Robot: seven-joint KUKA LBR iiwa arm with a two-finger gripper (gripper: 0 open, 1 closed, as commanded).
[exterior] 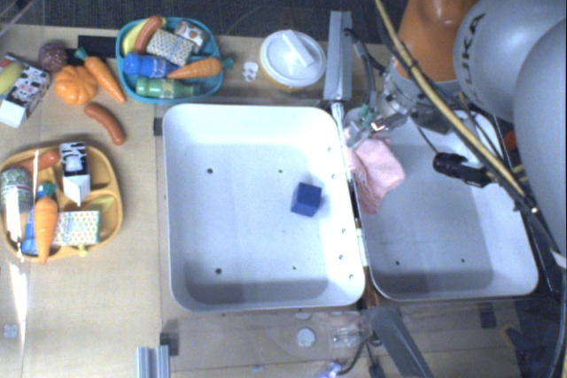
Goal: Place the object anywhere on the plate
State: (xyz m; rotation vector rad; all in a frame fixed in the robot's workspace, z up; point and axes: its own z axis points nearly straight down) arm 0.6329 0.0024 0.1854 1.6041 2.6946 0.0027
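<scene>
You're looking down on a light wooden bench [133, 279] with dark carpet beyond its far edge, carrying two shallow white bins side by side. In the left bin [221, 279], a small blue cube [306, 199] sits on the floor right of centre, nearer the right wall than the left, apart from every wall. The right bin [461, 270] holds a crumpled pink cloth [377, 173] lying against its left wall near the far left corner, one edge draped toward the divide between the bins.

The grey arm [518, 57] comes in from the right, its orange band [434, 9] above the far edge of the right bin. The gripper [376, 121] hangs over that bin's far left corner, just above the pink cloth; you cannot tell whether it is parted or closed, or whether it grips the cloth.

Beyond the left bin's far edge stands a round white lidded container [292, 57]. At the bench's far left, a blue bowl [168, 57] holds toy food, a yellow tray [58, 204] holds more, and a toy pumpkin [74, 84] lies loose.
</scene>
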